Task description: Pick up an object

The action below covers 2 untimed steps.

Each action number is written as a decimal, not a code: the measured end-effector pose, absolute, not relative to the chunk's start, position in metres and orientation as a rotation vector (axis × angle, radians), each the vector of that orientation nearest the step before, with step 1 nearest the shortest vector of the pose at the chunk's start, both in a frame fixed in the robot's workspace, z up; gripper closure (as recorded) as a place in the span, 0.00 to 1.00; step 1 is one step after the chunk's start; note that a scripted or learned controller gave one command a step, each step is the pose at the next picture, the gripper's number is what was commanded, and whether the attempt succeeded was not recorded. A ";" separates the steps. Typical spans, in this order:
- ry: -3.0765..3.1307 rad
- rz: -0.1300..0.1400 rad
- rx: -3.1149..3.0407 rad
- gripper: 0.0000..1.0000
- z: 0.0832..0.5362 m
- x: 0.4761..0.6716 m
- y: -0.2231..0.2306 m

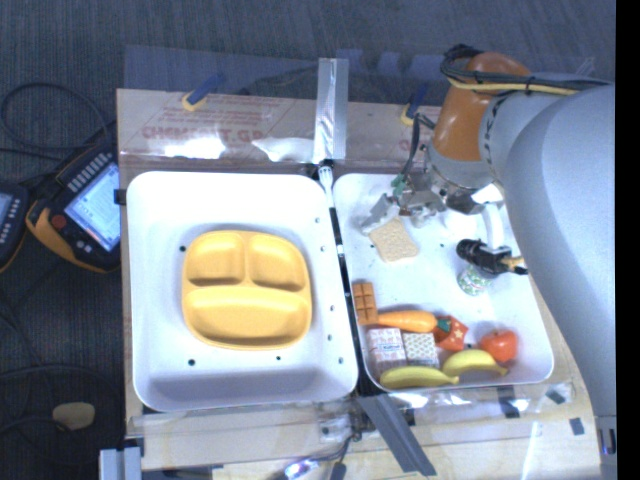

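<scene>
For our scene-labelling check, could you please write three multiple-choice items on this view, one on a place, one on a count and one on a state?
1. Where does the yellow tray lie?
A. left bin
B. right bin
C. on the floor

2. How many bananas lie in the right bin?
A. none
B. two
C. five

3. How does the cracker stand to the gripper?
A. lifted clear of the bin
B. lying on the bin floor just below it
C. resting on the tray

Key: 1 A, the tray fills the middle of the left bin. 2 B, two bananas lie along the near wall. 3 B, it lies flat under the gripper.
</scene>
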State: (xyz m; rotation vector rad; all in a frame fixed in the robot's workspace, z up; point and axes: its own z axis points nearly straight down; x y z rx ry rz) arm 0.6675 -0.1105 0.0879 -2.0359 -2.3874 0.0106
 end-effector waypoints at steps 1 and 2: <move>-2.394 0.018 -2.037 1.00 0.098 0.668 -0.112; -2.242 0.005 -2.202 1.00 0.184 0.653 -0.081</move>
